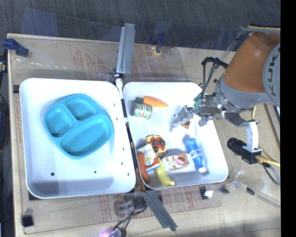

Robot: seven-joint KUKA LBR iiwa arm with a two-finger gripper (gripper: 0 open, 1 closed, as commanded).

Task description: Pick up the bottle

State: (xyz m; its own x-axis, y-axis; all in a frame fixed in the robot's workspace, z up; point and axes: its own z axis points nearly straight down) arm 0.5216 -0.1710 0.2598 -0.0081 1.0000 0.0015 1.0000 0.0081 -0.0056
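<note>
Two white bins [27,132] share the counter [59,53]. Left: blue divided plate [79,125], parked clear. Right: blue bottle [194,153] lying flat near the front right corner, unheld; claw [183,117] above it, state indiscernible. Carrot [155,101], green can [143,110] lie behind.

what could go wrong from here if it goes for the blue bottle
1. The gripper sits above the right bin, up and to the left of the blue bottle, so a straight drop would likely miss it.
2. The bottle lies flat and slanted with its white cap near the bin's wall, leaving little room at that end.
3. The small carton lies right beside the bottle; a finger could catch or push it instead.
</note>
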